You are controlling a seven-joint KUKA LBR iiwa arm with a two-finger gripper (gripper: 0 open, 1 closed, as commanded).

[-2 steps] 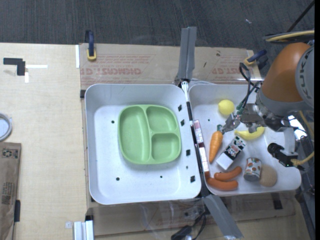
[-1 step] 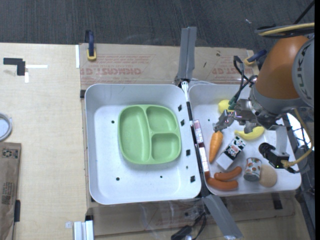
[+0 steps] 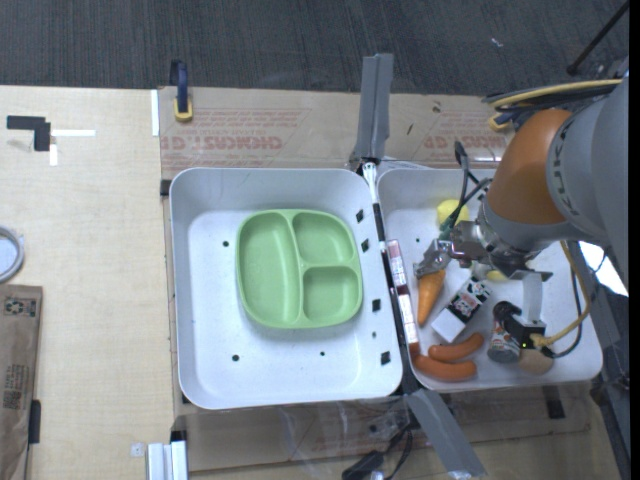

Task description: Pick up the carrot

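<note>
Lighting: bright, even overhead; glare on the white bins (image 3: 190, 298); soft shadows; arm (image 3: 560, 168) slightly blurred, right.

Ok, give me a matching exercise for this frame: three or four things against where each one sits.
Things:
1. plate
2. carrot
3. sausages
4. gripper

Places:
A. right bin, near front edge
B. left bin, middle
C. just above the carrot's top end
D. right bin, by the divider

Pairs: 1-B, 2-D, 3-A, 4-C

Two bins (image 3: 190, 298); one carrot (image 3: 430, 294); two sausages (image 3: 455, 348).
</note>
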